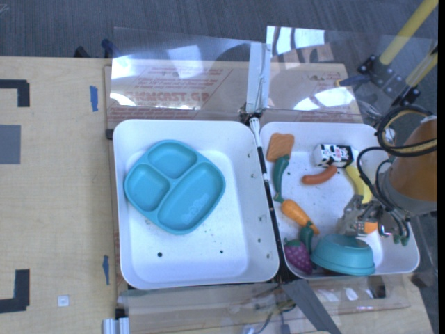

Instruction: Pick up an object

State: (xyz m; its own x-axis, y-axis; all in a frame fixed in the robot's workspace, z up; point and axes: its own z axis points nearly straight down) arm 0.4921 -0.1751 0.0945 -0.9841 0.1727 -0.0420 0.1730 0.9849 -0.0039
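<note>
My gripper [359, 221] is low in the right bin [403, 256], near its front right part. It sits just above a teal bowl [343, 257] and below the lower end of a yellow banana [355, 179]. A small orange piece [371, 226] shows right at the gripper. Further left in this bin lie a carrot [297, 213], purple grapes [299, 257], a red sausage [318, 177], a black-and-white cow toy [334, 154], a green pepper [279, 169] and an orange bread slice [280, 145].
The left bin [208, 256] holds a blue divided plate [174, 186]. A divider rail [265, 186] runs between the bins. The arm's orange band [417, 165] and black cables hang over the right bin's right edge.
</note>
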